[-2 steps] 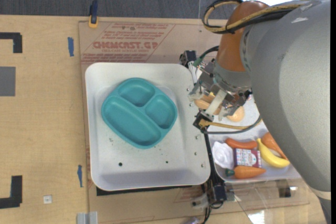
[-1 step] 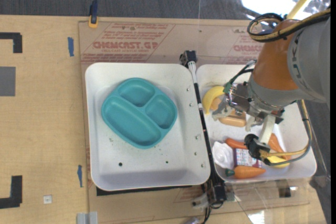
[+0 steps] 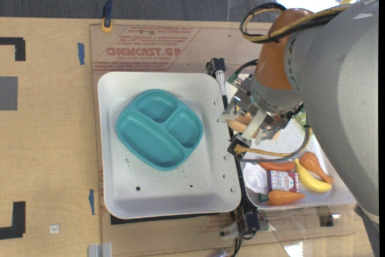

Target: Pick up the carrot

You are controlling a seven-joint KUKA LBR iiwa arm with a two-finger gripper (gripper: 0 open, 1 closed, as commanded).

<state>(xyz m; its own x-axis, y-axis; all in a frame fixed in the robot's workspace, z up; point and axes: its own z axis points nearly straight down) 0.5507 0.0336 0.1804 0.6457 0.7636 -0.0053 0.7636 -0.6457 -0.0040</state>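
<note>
The carrot (image 3: pixel 286 196), orange and tapered, lies at the front of the right bin (image 3: pixel 338 194), just below a red packet (image 3: pixel 281 179). My gripper (image 3: pixel 248 130) hangs over that bin's left rim, up and to the left of the carrot and well apart from it. Its fingers (image 3: pixel 240 125) look open with nothing between them. The grey arm with its orange band covers the back and right part of the bin.
In the right bin a banana (image 3: pixel 313 178), another orange piece (image 3: pixel 315 164), a thin red piece (image 3: pixel 277 165) and a white cup (image 3: pixel 255 177) crowd around the carrot. The left bin (image 3: pixel 120 189) holds a teal divided plate (image 3: pixel 160 128).
</note>
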